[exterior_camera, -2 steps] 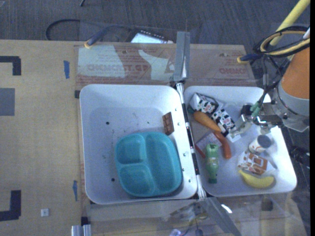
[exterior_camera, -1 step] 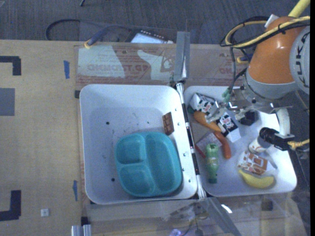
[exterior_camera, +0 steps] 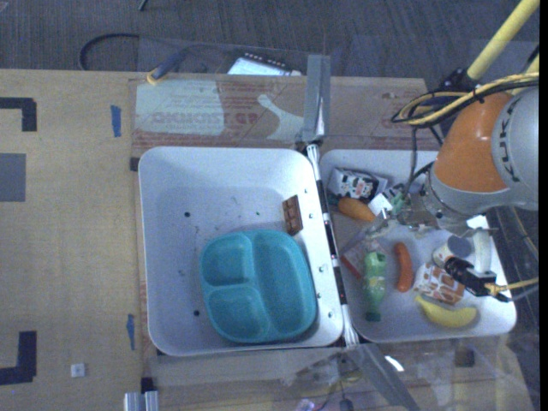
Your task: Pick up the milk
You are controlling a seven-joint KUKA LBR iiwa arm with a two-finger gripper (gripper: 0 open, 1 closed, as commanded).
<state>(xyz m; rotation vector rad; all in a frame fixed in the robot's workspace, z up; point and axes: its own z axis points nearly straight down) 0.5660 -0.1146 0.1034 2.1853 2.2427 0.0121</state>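
Jaws (exterior_camera: 402, 214) hang low over right bin (exterior_camera: 501, 315), spread or pinched: cannot tell; nothing visibly held, so this reads as the approach step.
Milk carton (exterior_camera: 355, 183) lies at the bin's far-left corner, touching carrot (exterior_camera: 356, 210), just beside the jaws. Next move likely: shift up-left, centre on it, close. Count: 1 milk carton, 1 carrot, 1 green bottle (exterior_camera: 374, 274), 1 sausage (exterior_camera: 402, 266), 1 banana (exterior_camera: 447, 313), 1 teal tray (exterior_camera: 257, 287), 2 bins.
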